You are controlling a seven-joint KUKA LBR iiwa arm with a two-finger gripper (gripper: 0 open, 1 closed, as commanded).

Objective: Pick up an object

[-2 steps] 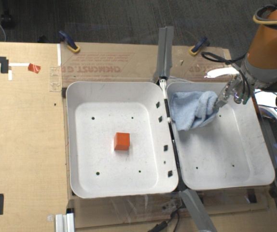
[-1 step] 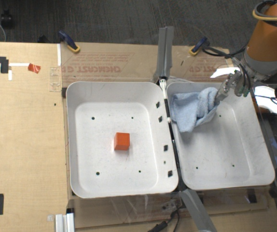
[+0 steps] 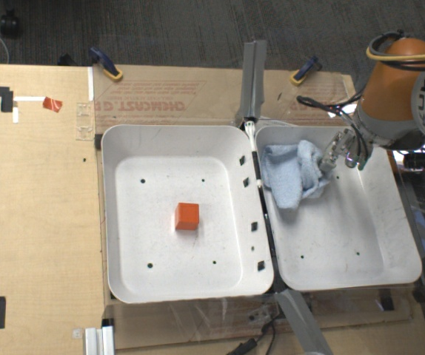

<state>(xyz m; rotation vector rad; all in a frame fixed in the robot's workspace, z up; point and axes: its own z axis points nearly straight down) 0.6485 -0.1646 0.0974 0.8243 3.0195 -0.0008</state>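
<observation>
A light blue cloth (image 3: pixel 290 172) lies crumpled in the back left part of the right bin (image 3: pixel 360 261). My gripper (image 3: pixel 338 156) hangs low at the cloth's right edge, touching it or just above it. A small orange-red cube (image 3: pixel 187 217) rests near the middle of the left bin (image 3: pixel 135 268), far from the gripper.
The grey arm with its orange band (image 3: pixel 397 80) reaches in over the right bin's back right corner. A grey divider post (image 3: pixel 252 80) stands behind the gap between the bins. Cardboard (image 3: pixel 153 98) lies behind them, and a wooden board (image 3: pixel 35 220) is at the left.
</observation>
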